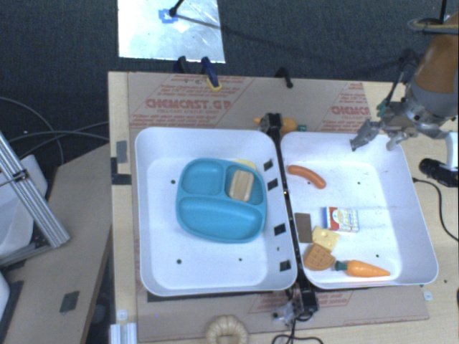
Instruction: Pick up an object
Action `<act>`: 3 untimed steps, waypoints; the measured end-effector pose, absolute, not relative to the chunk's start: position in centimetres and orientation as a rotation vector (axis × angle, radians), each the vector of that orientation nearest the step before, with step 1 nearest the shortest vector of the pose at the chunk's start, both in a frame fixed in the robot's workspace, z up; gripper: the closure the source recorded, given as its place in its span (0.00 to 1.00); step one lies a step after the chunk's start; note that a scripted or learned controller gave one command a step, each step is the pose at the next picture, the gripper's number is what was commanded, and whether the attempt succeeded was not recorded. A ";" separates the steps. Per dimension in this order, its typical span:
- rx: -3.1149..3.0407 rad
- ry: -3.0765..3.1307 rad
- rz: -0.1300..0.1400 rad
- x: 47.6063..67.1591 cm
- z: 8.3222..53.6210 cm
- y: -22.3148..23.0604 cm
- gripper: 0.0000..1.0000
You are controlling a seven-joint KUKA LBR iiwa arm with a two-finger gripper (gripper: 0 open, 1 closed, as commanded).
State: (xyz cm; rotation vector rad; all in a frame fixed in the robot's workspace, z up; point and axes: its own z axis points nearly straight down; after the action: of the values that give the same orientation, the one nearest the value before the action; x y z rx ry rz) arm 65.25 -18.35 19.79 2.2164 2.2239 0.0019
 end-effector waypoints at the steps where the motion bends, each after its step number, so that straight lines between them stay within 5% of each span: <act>1: 2.220 2.224 -0.002 64.4 15.1 -18.5 0.00; 2: 2.215 2.229 -0.002 65.2 9.4 -18.1 0.00; 3: 2.212 2.228 0.001 65.3 8.5 -18.0 0.00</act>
State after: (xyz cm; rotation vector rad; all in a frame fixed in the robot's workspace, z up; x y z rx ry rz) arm 65.34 -18.02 8.51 2.2121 2.2277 0.0009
